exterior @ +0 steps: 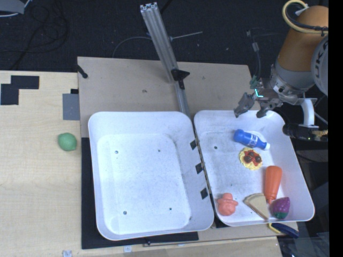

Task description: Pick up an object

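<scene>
The gripper (256, 107) hung above the right bin's (214, 127) far edge, fingers apart and holding nothing, apparently poised to descend. The nearest candidate, a blue bottle (250, 139), lay just below it.

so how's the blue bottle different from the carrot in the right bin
The blue bottle is blue with a white end; the carrot is orange with a green tip. The bottle lies crosswise near the bin's far end, while the carrot lies lengthwise nearer the front edge. The bottle looks shorter than the carrot. Both lie flat in the right bin, apart from the hand hovering above the far rim.
</scene>
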### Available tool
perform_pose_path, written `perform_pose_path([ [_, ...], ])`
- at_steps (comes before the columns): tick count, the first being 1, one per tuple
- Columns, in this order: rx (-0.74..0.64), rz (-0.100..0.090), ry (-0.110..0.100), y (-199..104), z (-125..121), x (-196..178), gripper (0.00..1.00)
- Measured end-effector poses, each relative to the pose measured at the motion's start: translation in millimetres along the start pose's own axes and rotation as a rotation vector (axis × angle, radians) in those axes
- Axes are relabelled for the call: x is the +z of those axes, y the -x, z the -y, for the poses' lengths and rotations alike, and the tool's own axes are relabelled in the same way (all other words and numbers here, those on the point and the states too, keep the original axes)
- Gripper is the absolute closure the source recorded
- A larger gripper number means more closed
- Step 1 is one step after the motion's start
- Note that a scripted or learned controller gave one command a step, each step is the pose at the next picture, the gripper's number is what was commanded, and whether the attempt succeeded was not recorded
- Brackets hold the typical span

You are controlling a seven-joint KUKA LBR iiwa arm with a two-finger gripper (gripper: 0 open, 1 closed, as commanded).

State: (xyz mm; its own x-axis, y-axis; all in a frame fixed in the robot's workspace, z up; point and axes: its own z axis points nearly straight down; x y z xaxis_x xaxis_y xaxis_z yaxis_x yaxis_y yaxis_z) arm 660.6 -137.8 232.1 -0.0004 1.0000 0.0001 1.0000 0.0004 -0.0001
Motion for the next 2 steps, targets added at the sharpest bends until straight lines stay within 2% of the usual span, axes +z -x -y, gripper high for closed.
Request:
perform_pose_path([
  [1, 0.0, 0.0, 0.0, 0.0, 0.0, 0.0, 0.0],
  [2, -0.001, -0.001, -0.006, -2.8, 2.5, 63.4, 0.0],
])
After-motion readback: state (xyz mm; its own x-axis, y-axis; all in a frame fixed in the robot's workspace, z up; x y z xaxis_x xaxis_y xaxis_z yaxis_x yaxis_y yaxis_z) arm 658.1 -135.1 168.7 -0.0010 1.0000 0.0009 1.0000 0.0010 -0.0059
